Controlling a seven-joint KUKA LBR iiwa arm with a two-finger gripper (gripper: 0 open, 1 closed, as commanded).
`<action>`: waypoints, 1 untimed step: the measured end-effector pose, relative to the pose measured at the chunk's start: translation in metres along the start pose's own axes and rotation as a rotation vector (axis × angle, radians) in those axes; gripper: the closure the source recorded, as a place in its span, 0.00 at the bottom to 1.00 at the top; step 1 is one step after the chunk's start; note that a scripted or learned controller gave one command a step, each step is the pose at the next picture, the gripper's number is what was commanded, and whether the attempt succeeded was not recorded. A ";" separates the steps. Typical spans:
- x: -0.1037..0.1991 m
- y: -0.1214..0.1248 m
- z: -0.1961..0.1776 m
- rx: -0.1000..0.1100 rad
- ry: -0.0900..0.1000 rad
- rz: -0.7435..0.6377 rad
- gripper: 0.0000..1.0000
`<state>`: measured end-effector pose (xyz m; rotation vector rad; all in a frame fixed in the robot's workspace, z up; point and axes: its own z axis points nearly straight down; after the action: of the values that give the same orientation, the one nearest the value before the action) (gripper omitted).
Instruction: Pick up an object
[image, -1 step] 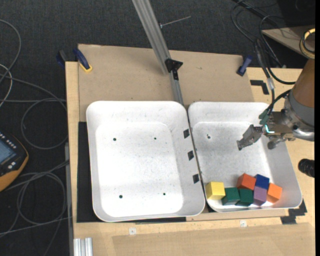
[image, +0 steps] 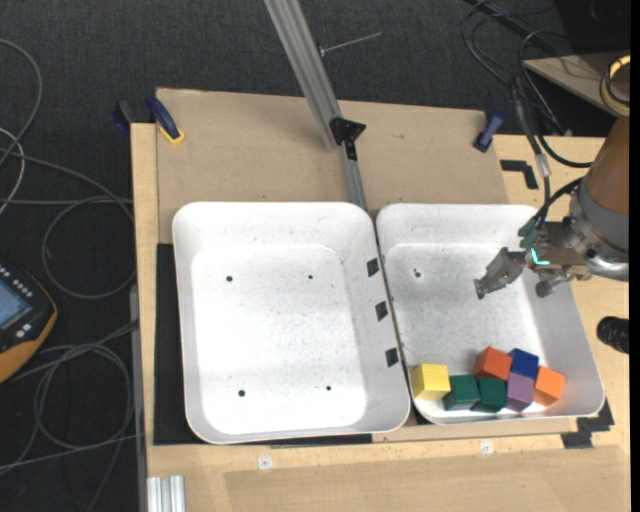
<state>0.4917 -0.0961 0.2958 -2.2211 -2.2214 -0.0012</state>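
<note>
Several coloured blocks lie clustered along the front edge of the right bin (image: 440, 300): a yellow block (image: 432, 379), green blocks (image: 474, 392), an orange-red block (image: 492, 362), a blue block (image: 524, 361), a purple block (image: 521, 387) and an orange block (image: 549, 383). My gripper (image: 517, 278) hangs above the right bin's far right part, well behind the blocks. Its fingers (image: 494, 276) are spread apart and hold nothing.
The left bin (image: 270, 320) stands beside the right one, with black clips (image: 381, 310) along the shared wall. A slanted metal bar (image: 318, 80) runs from the top of the view to the bins' back edge. Cables lie on the floor at the left.
</note>
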 end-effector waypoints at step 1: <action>0.008 0.005 0.057 0.008 0.002 0.000 0.00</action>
<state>0.4971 -0.0879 0.2388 -2.2163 -2.2165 0.0060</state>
